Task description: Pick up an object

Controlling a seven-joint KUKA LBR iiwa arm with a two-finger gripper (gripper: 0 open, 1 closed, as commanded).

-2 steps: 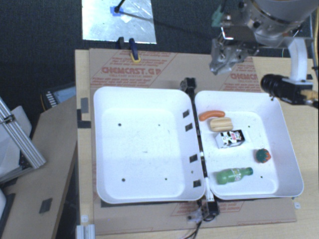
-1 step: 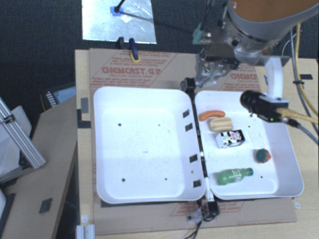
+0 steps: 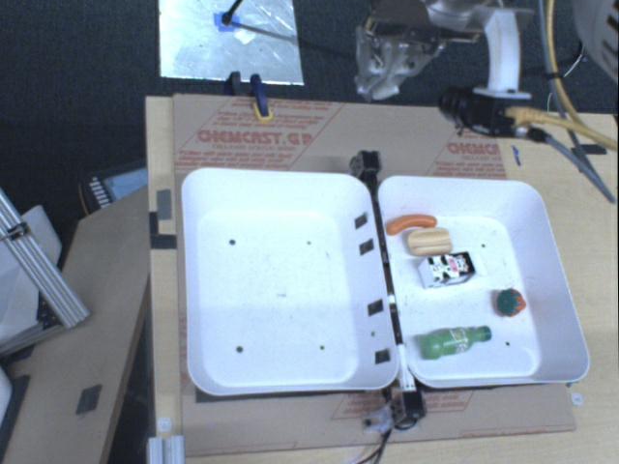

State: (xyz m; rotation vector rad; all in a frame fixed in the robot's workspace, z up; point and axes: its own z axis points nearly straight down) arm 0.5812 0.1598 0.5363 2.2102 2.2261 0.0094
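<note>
We're looking down on two white bins sitting side by side on a brown board printed with red lettering. The left bin [image 3: 276, 278] shows us its bare white floor with a few small dark dots. The right bin [image 3: 546, 259] carries the whole cast.

Up near the divider we have an orange hot dog sausage [image 3: 411, 223], and just below it, touching or very nearly so, a tan bun [image 3: 428, 241]. Right under the bun sits a small black-and-white carton [image 3: 447, 270], tilted a little. Off toward the right wall there's a small round toy, green with an orange patch [image 3: 511, 302] — too small for us to say more. And lying on its side near the front wall, a green bottle [image 3: 453, 340], cap end pointing right, well apart from the carton.

Now the arm. The gripper [image 3: 383, 75] hangs at the top of the view, beyond the far edge of the bins and over the board's back edge, well away from every object in the right bin. It reads as a pale, glassy blur against the dark floor — we cannot tell how wide it stands, and we see nothing in it. Cables, yellow and black, trail off to the right behind it.

Further back on the left, a shiny metal sheet [image 3: 230, 25] lies on the dark floor.
</note>
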